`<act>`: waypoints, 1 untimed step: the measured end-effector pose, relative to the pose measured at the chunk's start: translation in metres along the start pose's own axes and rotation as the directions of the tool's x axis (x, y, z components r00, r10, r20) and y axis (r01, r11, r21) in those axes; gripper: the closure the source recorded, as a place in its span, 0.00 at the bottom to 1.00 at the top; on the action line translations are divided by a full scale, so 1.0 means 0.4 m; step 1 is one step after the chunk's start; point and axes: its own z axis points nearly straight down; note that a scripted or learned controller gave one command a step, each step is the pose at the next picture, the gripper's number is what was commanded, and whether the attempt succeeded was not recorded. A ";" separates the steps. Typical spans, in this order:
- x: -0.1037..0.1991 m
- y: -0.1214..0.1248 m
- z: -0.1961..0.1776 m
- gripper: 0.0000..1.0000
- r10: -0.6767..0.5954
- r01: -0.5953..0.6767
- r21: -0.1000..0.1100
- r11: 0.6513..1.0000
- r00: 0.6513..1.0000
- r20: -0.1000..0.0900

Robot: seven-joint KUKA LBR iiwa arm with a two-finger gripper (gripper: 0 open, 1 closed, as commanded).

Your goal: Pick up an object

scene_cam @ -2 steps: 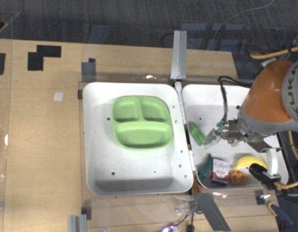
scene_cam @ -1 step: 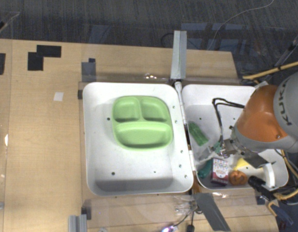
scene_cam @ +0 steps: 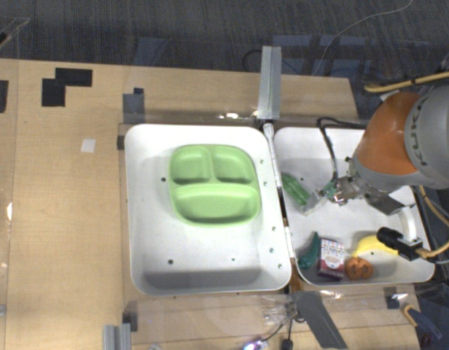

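Note:
My gripper (scene_cam: 337, 191) hangs low in the upper middle of the right bin (scene_cam: 312, 148), under the grey wrist and its orange band. A green translucent object (scene_cam: 294, 192) lies just to its left, by the bin's left wall. Along the bin's front edge lie a dark green piece (scene_cam: 310, 251), a small purple and white box (scene_cam: 331, 258), an orange-brown ball (scene_cam: 358, 268) and a yellow banana-shaped object (scene_cam: 372, 246). Whether the gripper touches the green object is unclear.
The left bin (scene_cam: 148, 217) holds a light green divided plate (scene_cam: 213, 183). A metal post (scene_cam: 270, 86) stands behind the divider between the bins. Cables and a black part (scene_cam: 398, 243) of the arm overhang the right bin's right side.

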 end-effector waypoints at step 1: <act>-0.050 0.208 -0.249 0.00 -0.285 0.285 0.006 0.958 0.958 -0.004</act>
